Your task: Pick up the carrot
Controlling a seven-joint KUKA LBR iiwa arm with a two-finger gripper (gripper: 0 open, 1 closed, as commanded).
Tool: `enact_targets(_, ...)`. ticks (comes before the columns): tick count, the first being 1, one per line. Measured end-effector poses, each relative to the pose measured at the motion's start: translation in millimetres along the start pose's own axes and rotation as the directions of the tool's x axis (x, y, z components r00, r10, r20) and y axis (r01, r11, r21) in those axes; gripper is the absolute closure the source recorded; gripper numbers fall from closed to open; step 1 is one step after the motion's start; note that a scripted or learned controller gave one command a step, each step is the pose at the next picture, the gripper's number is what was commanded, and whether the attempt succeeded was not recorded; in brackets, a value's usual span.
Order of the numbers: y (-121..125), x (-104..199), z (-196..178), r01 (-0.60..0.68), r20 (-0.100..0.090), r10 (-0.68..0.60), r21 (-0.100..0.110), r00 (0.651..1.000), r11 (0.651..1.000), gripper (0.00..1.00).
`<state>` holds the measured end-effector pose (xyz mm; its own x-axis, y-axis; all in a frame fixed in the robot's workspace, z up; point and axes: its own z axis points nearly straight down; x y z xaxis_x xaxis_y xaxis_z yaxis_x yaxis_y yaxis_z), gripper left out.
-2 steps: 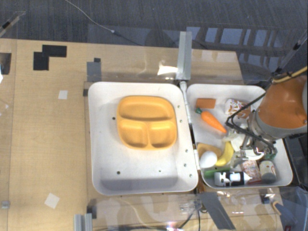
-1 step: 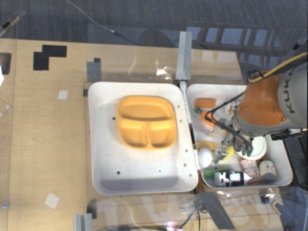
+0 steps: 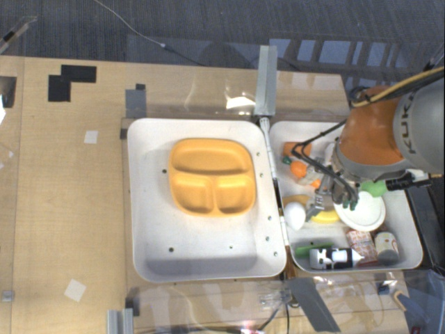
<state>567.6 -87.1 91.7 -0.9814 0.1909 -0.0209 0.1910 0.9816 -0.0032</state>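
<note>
My arm [image 3: 389, 134] reaches in from the right over the right bin [image 3: 416, 256], because the clutter lies there; the left bin [image 3: 149, 256] carries just a yellow divided tray [image 3: 211, 176]. My pincer [image 3: 327, 193] hangs low among the items; whether it is spread or pinching, I cannot tell. The carrot [image 3: 299, 170] lies just left of it, at the bin's far left, near a white egg [image 3: 295, 214].

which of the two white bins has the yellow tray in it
The left bin. It holds the yellow divided tray; the right bin holds small items.
</note>
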Motion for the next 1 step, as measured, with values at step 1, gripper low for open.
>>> enact_targets(1, 3.1, -5.2, -14.5, 0.006, 0.019, -0.006, -0.003, 1.0, 1.0, 1.0)
